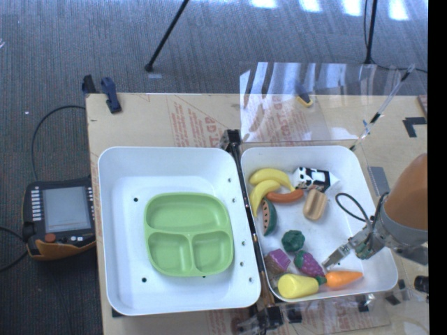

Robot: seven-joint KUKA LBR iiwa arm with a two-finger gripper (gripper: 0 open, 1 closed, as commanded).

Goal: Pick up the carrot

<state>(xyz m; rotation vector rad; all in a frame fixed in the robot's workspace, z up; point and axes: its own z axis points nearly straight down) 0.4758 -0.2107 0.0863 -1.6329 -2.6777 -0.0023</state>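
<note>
R bin: pincer just above carrot.

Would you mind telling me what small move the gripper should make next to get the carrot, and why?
Probably a short drop toward the near rim: the gripper hovers just above the carrot, which lies beside the yellow pear.

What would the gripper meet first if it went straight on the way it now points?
Probably the purple toy, with the yellow pear just beyond. The gripper points down-left across the right bin; the carrot lies just beside that line. Depth is unclear, so it might meet the bin floor first.
</note>
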